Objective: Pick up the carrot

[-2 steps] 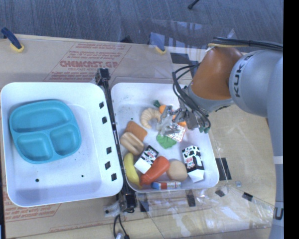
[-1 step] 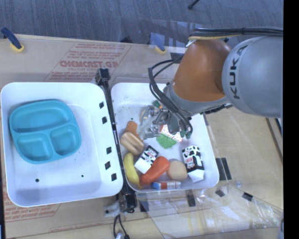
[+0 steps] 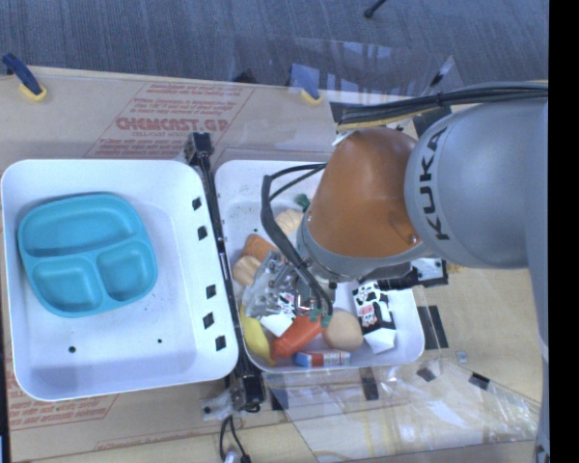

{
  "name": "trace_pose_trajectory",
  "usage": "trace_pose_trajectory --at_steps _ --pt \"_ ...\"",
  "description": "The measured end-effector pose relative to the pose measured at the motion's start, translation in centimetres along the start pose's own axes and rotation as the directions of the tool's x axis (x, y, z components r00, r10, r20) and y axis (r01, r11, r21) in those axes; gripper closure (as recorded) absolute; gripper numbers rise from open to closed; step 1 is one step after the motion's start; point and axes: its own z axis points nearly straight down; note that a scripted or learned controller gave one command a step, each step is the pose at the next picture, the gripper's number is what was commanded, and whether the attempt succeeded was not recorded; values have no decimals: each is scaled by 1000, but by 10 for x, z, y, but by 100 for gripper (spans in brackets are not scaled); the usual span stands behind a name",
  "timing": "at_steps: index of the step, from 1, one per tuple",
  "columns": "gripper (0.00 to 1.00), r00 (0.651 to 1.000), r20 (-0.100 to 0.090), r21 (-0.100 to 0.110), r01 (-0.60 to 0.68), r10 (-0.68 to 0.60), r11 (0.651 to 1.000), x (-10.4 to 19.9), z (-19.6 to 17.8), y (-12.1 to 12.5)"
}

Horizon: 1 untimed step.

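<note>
1. The worktop point(image 3: 125, 114) is a brown board with red print, and it bears two white bins side by side.
2. The arm point(image 3: 473, 186), grey with an orange band, reaches in from the right and hangs over the right bin point(image 3: 234, 186), covering much of it.
3. The left bin point(image 3: 96, 355) holds a blue tray point(image 3: 85, 251) with three compartments, lying in its upper left part.
4. The jaws point(image 3: 291, 295) sit low over the pile in the right bin, among shiny metal parts and cables; I cannot tell whether they are wide or narrow, or whether anything is between them.
5. The carrot point(image 3: 299, 338) lies in the lower part of the right bin, just below the jaws, orange-red and tilted.
6. A tan round thing point(image 3: 344, 331) touches the carrot on its right.
7. A yellow item point(image 3: 256, 336) lies just beside the carrot on its left.
8. A small black-and-white carton point(image 3: 373, 314) rests right of the tan thing.
9. A marker point(image 3: 320, 359) lies along the bin's lower wall, below the carrot.
</note>
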Motion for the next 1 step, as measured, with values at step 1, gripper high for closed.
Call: trace_pose_trajectory --at_steps 1 --pt "100 901 6 3 435 -435 901 -6 -19 -17"
